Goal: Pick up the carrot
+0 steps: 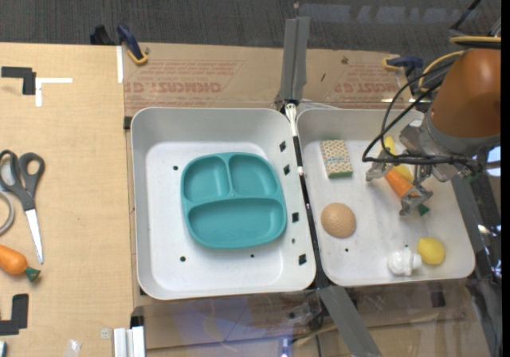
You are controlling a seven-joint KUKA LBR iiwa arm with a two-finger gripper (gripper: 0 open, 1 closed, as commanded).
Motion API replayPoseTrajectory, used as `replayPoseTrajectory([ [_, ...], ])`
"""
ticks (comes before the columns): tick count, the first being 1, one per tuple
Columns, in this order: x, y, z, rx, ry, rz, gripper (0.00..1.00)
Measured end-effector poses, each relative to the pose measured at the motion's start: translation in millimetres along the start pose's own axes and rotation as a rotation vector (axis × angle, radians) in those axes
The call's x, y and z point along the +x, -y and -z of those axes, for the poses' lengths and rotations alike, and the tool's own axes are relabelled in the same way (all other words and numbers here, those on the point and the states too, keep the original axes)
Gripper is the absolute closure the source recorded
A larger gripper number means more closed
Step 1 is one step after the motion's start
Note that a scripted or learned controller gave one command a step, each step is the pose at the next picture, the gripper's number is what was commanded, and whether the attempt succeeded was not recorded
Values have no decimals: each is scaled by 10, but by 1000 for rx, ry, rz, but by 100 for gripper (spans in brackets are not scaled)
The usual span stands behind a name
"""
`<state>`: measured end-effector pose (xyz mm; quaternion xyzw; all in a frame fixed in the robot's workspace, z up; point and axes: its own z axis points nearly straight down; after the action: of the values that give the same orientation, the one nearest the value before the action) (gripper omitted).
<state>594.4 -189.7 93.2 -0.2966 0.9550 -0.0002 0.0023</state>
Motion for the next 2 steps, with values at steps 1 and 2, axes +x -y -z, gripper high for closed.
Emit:
replayPoseTrajectory([
  [1,54,-52,-6,-1,-2,75,0],
  [2,103,-71,-3,0,-1,109,0],
])
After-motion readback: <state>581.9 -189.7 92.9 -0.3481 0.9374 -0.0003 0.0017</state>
